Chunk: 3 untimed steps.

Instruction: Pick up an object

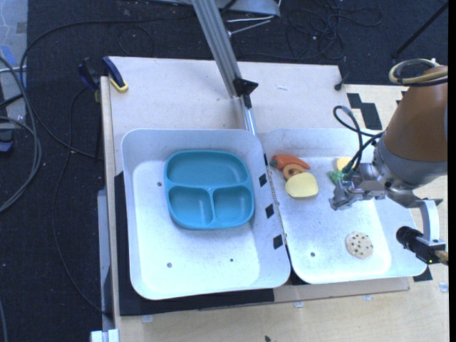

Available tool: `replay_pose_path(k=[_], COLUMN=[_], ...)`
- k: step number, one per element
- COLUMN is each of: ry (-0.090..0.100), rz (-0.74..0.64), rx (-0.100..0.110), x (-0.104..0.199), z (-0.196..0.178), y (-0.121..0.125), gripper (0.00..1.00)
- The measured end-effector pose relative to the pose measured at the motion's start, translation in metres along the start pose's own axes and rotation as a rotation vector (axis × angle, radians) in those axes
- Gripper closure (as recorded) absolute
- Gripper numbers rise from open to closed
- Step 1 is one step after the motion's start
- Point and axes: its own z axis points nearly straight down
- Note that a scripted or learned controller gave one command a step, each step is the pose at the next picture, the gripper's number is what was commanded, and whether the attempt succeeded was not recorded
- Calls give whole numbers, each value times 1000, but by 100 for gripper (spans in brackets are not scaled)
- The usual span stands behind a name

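You are looking down at a pale bench (178, 91) sitting on dark carpet, with cables trailing around it and a metal pole (217, 38) slanting across the top. Two shallow white bins are lying side by side on the bench. The left bin (142, 262) is holding a blue divided tray (210, 189), its long axis running left to right and its two small compartments facing the near edge.

In the right bin (313, 262), a carrot (291, 163) is lying near the dividing wall, its long axis running left to right and tilting slightly down toward the right. A yellow piece (302, 185) is sitting just in front of it, touching or nearly so. A cookie (359, 245) is lying flat toward the near right corner, well apart from both. A small green and yellow item (340, 168) is sitting near the gripper; you cannot tell what it is.

Your arm (420, 134) is reaching in from the right, and the gripper (342, 199) is hanging over the bin's middle, between the yellow piece and the cookie. Whether the jaws are open or closed cannot be told here, and nothing is visible between them.
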Motion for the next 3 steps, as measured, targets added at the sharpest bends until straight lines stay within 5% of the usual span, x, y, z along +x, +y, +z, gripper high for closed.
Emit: replay_pose_path(k=[3], ry=[0], rz=[-1], rx=[-2], x=[141], z=[0], y=[-3], gripper=[100])
